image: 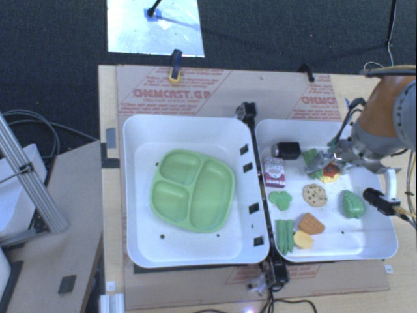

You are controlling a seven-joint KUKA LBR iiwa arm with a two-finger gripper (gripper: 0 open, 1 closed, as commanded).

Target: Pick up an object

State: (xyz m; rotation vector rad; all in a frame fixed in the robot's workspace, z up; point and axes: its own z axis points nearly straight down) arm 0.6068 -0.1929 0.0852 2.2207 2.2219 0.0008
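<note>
Green toy [311, 156] (beside tool [324, 163]) lies aslant, upper-left to lower-right.

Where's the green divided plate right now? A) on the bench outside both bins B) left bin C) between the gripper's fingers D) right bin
B: the green divided plate lies flat in the left bin, while the cookie and the other small food items sit in the right bin, where the gripper is.
</note>
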